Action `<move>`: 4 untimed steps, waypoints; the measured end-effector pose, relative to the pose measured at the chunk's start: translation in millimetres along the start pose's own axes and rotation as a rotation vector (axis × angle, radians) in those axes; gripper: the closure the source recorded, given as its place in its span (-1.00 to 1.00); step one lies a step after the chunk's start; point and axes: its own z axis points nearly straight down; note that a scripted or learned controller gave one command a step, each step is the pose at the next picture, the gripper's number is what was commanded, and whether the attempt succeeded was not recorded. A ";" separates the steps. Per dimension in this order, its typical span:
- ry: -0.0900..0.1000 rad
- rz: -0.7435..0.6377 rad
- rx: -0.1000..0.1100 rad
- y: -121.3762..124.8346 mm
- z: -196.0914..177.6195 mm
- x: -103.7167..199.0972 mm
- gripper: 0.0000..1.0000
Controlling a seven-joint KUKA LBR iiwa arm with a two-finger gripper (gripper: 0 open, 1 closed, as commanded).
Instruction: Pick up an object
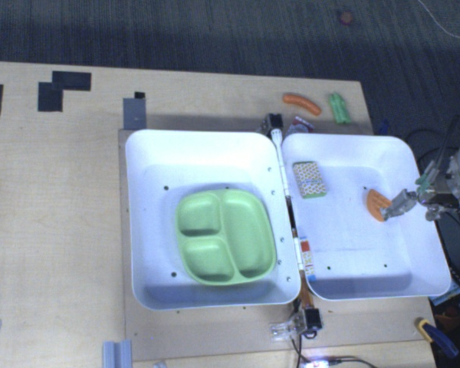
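The bench (54,228) of pale wood carries two shallow white bins side by side. The left bin (149,167) holds a green divided plate (226,236) with three compartments, lying flat near the bin's middle. The right bin (345,278) holds two small things: a patterned rectangular block (310,179) near its upper left, close to the wall between the bins, and an orange object (378,204) toward its right side.

The arm enters from the right edge, and its gripper (408,201) hangs low over the right bin's right side. One grey finger (399,204) slants down and leftward, its tip touching or just beside the right end of the orange object. Whether the fingers are parted or closed cannot be told, and nothing shows plainly between them.

The orange object is a short, rounded piece, its long axis running from upper left to lower right, with the lower right end toward the gripper.

Beyond the bins' far edge, on the bench, lie an orange sausage-shaped toy (302,103) and a green toy (338,107), near each other.
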 end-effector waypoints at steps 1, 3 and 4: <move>0.002 -0.001 0.003 92.4 114.3 14.3 -1.00; -0.001 -0.002 -0.003 160.7 91.1 -13.0 1.00; -0.001 -0.003 -0.002 160.4 91.5 -12.9 -1.00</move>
